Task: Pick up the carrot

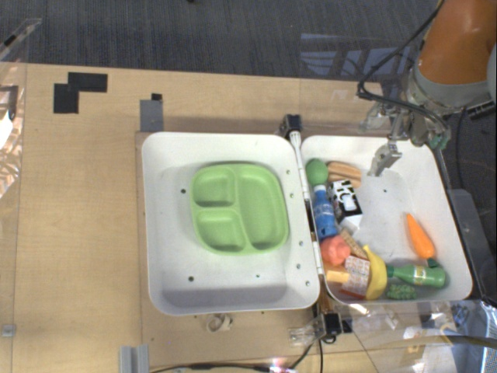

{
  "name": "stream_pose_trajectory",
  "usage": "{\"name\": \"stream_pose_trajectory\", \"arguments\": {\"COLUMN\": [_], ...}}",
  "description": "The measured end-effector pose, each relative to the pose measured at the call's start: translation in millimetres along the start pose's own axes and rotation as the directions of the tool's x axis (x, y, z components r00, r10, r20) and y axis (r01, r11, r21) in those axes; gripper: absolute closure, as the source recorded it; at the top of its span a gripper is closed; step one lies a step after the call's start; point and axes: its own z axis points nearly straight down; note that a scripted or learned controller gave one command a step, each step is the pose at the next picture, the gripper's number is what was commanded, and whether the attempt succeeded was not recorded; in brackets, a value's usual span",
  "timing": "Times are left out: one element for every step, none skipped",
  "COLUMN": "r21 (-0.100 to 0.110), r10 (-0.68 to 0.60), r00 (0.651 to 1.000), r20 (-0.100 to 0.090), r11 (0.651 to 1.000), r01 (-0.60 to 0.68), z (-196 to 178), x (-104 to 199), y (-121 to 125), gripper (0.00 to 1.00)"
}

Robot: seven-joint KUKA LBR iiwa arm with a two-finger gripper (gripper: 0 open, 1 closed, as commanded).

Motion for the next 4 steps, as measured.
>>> {"name": "stream_pose_trajectory", "arguments": {"r21": [0.004,0.003,0.004,0.014], "r10": [-0.047,-0.301,-0.574,-0.578], "r00": [0.999,0.954,0.819,0.816], "r20": [-0.004,0.003,0.003,0.013], "r11": [0.999,0.954,0.819,0.816], "r01": [0.047,0.301,0.574,0.577], "z": [54.6,145.4,144.9,130.6], "x": [48.8,89.7,112.3,107.0], "y": [-103.7,-97.4,-96.7,-95.8], "gripper": [0.00,0.00,0.00,1.00]}}
